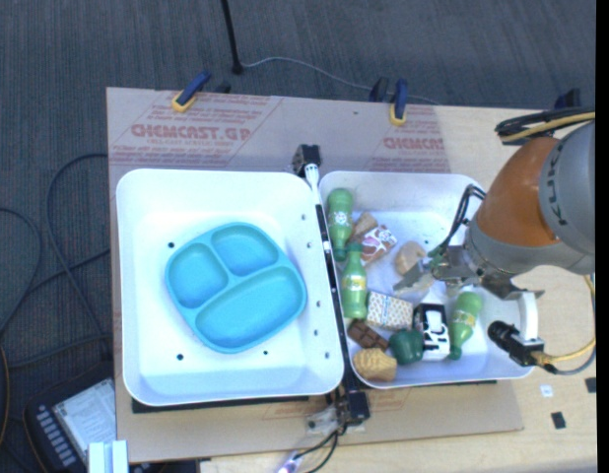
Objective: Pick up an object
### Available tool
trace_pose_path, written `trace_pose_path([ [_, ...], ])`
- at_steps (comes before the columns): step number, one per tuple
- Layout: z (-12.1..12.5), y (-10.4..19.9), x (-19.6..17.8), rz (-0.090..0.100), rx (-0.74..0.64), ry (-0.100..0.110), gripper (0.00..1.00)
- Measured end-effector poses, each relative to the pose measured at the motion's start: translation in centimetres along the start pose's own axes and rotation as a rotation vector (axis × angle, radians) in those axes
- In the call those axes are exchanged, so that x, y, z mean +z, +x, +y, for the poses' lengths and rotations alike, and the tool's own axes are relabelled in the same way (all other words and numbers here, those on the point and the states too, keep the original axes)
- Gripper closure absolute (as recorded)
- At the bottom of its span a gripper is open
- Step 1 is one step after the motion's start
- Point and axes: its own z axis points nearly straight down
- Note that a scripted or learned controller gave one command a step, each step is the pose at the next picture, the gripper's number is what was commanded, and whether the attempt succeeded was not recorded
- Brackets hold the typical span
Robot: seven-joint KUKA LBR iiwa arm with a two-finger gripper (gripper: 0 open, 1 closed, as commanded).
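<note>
A jumble of small toy food items fills the right-hand bin (452, 180): two green bottles (342, 217) along its left wall, a checked waffle (390, 310), and a tan piece (411, 256) near the middle. The gripper (430, 272) sits low among them, just beside the tan piece; whether it is open or closed cannot be told. This looks like the reach-and-grasp step. Next, it likely needs to close on one item and lift. The left bin (147, 264) holds a blue divided plate (236, 286).
</note>
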Motion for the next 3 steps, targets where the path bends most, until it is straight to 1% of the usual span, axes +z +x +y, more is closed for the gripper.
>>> trace_pose_path([
  [1,4.9,1.2,1.2,0.003,0.0,0.008,0.0],
  [2,5.1,1.1,0.1,0.001,-0.001,0.004,1.0],
  [3,1.4,5.8,-12.1,0.004,-0.001,0.011,1.0],
])
